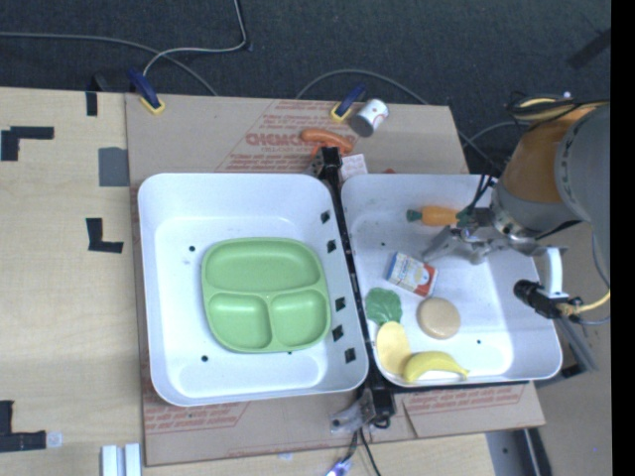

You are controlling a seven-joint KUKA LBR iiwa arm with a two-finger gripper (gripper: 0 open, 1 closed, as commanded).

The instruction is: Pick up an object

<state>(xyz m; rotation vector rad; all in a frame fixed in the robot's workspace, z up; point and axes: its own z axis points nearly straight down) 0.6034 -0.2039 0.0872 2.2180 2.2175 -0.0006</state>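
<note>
While my end effector (pixel 458 238) hovers low in the right bin (pixel 496 365), whether it is parted I cannot tell; the carrot (pixel 437 215) lies just beside it, likeliest pick, packet (pixel 411 274) nearby.

One fixed camera looks down from above the counter (pixel 60 216) at a slant, far enough off to take in both white bins whole: the left bin (pixel 159 266) and the right bin (pixel 496 335) side by side. The arm (pixel 556 177) enters from the right edge of the view.
</note>
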